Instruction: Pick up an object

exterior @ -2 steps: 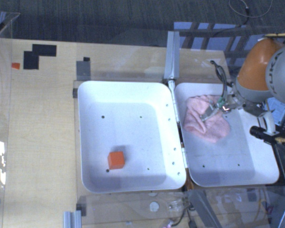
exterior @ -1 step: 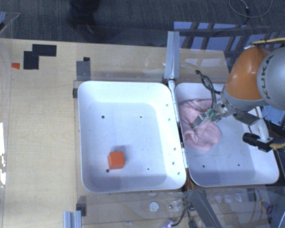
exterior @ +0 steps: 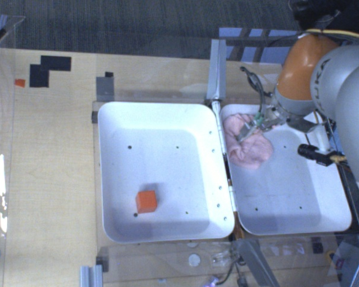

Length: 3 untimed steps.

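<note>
Pink cloth [exterior: 248, 145] lies bunched in the right bin [exterior: 299, 214], at its upper left corner against the wall. The gripper [exterior: 255, 126] sits on the cloth's top edge — how its fingers are set, and whether any fabric is caught, cannot be told. Likely light, soft and limp; best pinched at a raised fold. Orange block [exterior: 146, 201] lies in the left bin [exterior: 167, 124] — looks stiff, flat-sided.
</note>
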Each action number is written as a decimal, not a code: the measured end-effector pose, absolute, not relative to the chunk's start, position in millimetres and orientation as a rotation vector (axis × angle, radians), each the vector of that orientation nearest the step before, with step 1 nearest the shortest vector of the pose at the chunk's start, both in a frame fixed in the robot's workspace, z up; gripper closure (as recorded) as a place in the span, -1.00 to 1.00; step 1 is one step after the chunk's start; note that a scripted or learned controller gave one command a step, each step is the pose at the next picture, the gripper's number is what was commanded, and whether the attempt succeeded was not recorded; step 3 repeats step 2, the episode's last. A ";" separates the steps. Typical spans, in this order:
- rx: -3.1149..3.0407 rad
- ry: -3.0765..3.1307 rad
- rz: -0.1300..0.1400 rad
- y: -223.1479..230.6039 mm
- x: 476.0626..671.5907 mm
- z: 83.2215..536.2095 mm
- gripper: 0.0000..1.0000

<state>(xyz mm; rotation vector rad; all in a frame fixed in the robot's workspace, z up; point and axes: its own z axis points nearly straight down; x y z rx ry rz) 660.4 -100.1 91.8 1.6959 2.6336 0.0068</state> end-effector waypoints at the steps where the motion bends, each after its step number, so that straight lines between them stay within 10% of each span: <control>1: 1.684 2.632 0.015 -97.9 663.3 105.7 1.00; 2: 1.731 2.609 0.011 -31.4 671.1 200.8 1.00; 3: 1.731 2.609 0.011 -31.4 671.1 200.8 1.00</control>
